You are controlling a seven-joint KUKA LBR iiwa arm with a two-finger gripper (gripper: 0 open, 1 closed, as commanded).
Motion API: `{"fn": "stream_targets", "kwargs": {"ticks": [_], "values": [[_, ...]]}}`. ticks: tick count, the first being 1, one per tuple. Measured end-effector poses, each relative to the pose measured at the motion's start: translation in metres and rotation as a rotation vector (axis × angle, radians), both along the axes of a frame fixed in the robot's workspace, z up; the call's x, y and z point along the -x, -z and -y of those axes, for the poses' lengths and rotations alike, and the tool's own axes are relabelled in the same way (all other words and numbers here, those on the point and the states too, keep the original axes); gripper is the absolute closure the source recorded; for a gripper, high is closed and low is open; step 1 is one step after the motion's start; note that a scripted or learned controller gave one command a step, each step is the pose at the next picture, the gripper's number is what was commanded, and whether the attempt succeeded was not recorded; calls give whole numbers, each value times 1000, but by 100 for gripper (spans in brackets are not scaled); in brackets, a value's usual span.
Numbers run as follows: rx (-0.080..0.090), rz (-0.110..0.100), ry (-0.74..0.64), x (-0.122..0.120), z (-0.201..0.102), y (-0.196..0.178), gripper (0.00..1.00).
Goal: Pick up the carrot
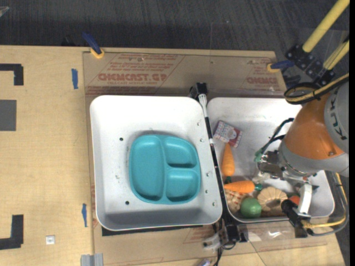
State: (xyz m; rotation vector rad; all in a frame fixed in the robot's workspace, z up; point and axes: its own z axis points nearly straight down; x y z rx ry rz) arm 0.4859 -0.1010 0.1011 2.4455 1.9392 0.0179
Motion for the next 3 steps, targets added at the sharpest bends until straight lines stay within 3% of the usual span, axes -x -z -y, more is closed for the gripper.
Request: {"fn": "stream_targets", "kwargs": {"ticks": [1, 2, 3], "values": [[-1, -2, 0, 1, 0, 1, 0], [-8, -9, 139, 3, -4, 12, 0], [-15, -18, 258, 5, -73, -84, 0]]}}
